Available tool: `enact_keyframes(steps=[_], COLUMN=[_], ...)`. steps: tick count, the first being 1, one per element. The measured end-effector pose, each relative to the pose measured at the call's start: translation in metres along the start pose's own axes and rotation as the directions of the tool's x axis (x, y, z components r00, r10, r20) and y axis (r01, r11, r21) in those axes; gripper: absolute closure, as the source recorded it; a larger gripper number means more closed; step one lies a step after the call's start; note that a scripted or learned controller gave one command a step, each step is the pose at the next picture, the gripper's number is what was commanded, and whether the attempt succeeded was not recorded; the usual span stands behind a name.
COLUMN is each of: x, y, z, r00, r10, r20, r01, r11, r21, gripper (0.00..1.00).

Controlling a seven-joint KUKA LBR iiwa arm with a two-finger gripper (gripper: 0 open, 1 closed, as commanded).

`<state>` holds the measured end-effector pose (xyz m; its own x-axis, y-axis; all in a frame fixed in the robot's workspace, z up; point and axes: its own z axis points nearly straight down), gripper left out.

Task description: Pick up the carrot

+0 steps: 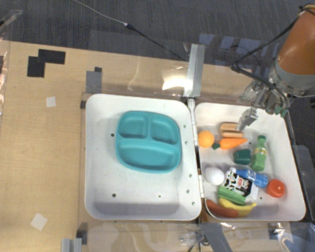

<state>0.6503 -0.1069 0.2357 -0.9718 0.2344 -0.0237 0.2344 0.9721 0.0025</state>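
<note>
The gripper (pixel 248 119) hangs over the right bin (pixel 295 182); I cannot tell how it is set. The carrot (pixel 232 144) lies just below it, apart from it. A hot dog (pixel 230 130) lies between them. An orange (pixel 205 139) sits left of the carrot, a green block (pixel 242 156) and bottle (pixel 259 153) to its right.

Bright, even light; glare behind bins (pixel 141 212).

You look down from one fixed camera above the bench (pixel 33 158) — at a slant, far enough to take in both bins (pixel 137 204) — the arm (pixel 306 46) entering from the right.
</note>
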Motion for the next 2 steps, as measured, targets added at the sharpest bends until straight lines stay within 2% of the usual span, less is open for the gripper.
enact_keyframes(steps=[1, 2], x=[0.050, -0.005], y=[0.011, 0.007], z=[0.141, 0.033], r00=[0.994, 0.994], r10=[0.109, -0.113], r20=[-0.014, -0.006], r01=[-0.109, 0.113], r11=[0.994, 0.994], r21=[0.001, -0.001], gripper=[0.00, 0.00])
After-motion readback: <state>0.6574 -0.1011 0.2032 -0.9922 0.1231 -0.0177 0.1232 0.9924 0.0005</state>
